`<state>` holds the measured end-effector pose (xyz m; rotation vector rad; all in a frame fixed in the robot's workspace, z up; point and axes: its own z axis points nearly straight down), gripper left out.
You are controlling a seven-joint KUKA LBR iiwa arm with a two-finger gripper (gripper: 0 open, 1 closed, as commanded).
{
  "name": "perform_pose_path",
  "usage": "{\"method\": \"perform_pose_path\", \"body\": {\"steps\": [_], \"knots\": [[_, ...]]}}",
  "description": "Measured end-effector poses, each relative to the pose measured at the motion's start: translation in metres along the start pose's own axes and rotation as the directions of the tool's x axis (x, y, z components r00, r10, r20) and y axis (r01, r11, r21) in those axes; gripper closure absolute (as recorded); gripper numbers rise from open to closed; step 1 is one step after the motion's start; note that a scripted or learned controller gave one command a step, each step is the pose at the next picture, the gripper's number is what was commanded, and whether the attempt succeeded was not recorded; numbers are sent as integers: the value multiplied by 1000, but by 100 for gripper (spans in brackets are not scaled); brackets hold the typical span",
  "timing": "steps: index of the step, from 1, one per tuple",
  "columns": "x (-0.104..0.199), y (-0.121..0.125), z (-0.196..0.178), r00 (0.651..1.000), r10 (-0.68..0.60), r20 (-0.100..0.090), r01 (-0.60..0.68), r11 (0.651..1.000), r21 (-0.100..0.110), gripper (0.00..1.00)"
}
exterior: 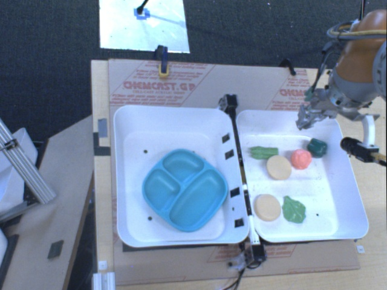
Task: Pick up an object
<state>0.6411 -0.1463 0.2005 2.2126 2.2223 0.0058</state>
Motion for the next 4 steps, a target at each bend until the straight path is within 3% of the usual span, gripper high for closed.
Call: {"method": "perform_pose_path", "body": {"steps": [1, 2, 4], "knots": [[4, 0, -64, 1000, -1, 0, 1, 1000, -1, 100], [4, 1, -71, 1000, -1, -1, 1, 1000, 3, 100], [123, -3, -48, 1000, -6, -4, 6, 1000, 6, 100]]}}
